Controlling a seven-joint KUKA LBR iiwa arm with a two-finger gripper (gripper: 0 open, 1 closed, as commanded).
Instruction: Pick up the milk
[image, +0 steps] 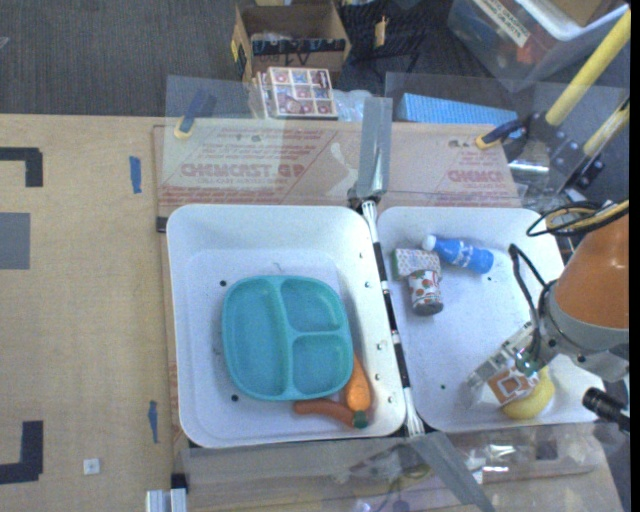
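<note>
We see the arm (600, 290) reaching in from 3 o'clock, its end effector (505, 375) low at the right bin's (450, 400) 5 o'clock corner, just beside a yellow fruit (530, 400); whether it is released or clenched we cannot tell. The milk (417, 262), a small carton as we judge it, lies at that bin's 11 o'clock, touching a can (426, 292) and near a blue bottle (462, 254), well apart from the end effector. The left bin (200, 240) holds a teal plate (288, 338) and carrot (359, 385).
</note>
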